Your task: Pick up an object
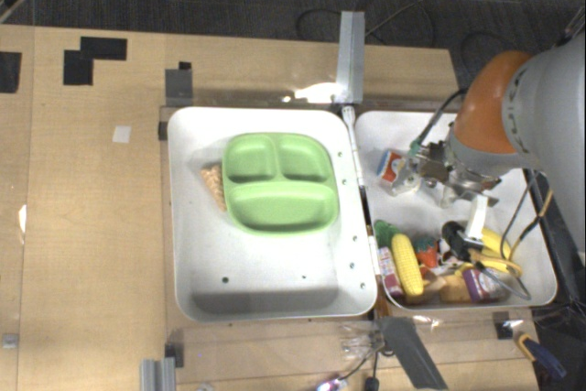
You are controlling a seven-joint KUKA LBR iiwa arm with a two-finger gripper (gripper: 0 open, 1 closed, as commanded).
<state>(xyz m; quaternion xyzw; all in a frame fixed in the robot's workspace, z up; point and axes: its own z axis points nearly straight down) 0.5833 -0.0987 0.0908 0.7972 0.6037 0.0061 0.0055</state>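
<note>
The right bin (540, 224) holds a heap of small things along its near side. Among them are a yellow corn cob (406, 266), a green piece (383, 233), a red piece (427, 257) and a purple packet (478, 285). A red and white carton (391, 167) lies apart at the bin's upper left. My gripper (414, 178) hangs low over the right bin, right beside that carton and seemingly touching it. The grey arm with its orange band (483, 116) reaches in from the right and hides the bin floor beneath it.
A green divided plate (278, 181) lies in the left bin (247, 288), with a tan, grainy thing (213, 185) poking out under its left edge. A metal post (352, 59) stands behind the wall between the bins.
</note>
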